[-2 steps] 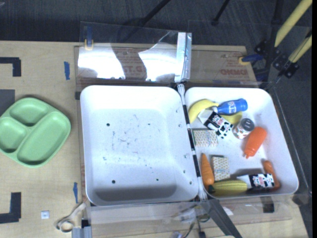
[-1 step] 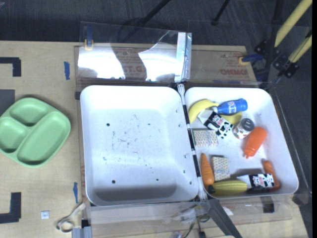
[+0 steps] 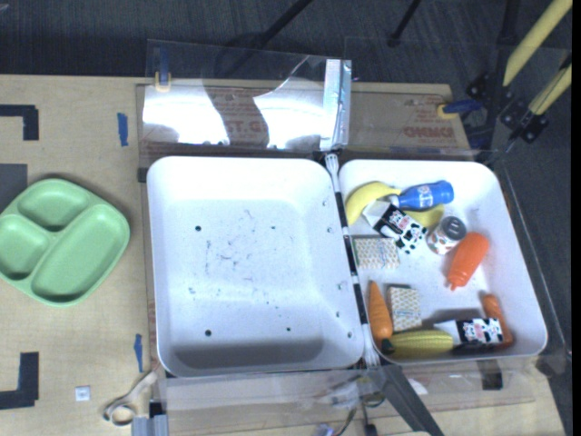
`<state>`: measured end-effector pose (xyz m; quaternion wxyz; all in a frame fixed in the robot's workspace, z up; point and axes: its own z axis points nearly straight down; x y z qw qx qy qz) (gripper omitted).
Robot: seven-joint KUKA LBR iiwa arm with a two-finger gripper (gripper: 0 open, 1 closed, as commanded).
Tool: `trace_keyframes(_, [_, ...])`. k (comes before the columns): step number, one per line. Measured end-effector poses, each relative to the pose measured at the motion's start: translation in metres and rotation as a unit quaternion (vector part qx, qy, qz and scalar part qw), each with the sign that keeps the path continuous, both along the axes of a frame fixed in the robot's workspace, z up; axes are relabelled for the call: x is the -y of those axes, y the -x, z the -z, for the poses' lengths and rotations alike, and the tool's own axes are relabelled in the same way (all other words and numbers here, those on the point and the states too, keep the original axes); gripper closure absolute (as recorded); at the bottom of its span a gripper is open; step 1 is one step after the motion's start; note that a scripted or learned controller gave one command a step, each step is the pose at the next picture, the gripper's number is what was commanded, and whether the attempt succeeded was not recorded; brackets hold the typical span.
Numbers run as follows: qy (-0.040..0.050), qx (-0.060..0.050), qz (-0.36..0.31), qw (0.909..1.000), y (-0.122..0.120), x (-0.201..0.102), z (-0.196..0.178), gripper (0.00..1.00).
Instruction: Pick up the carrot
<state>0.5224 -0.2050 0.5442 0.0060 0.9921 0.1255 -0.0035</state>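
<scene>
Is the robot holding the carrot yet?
No, nothing is held. The carrot lies in the right bin, beside the corn.

Two bins sat side by side: the left bin (image 3: 182,189) and the right bin (image 3: 508,216). In the right one, the carrot (image 3: 379,311) lay against the left wall, a corn cob (image 3: 420,341) just before it, a banana (image 3: 366,198) behind. A divided plate (image 3: 60,241) lay well left of both bins.

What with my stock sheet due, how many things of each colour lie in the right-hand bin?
Orange: 3 (carrot, orange bottle, orange piece)
Yellow: 2 (banana, corn cob)
Blue: 1 (blue bottle)
Black-and-white: 2 (upper carton, lower carton)
Tan: 2 (upper wafer, lower wafer)
Grey: 1 (small can)
Total: 11
</scene>
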Motion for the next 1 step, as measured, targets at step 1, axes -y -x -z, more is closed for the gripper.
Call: trace_keyframes(1, [0.0008, 0.0, -0.002, 1.0, -0.0016, -0.0019, -0.01, 1.0])
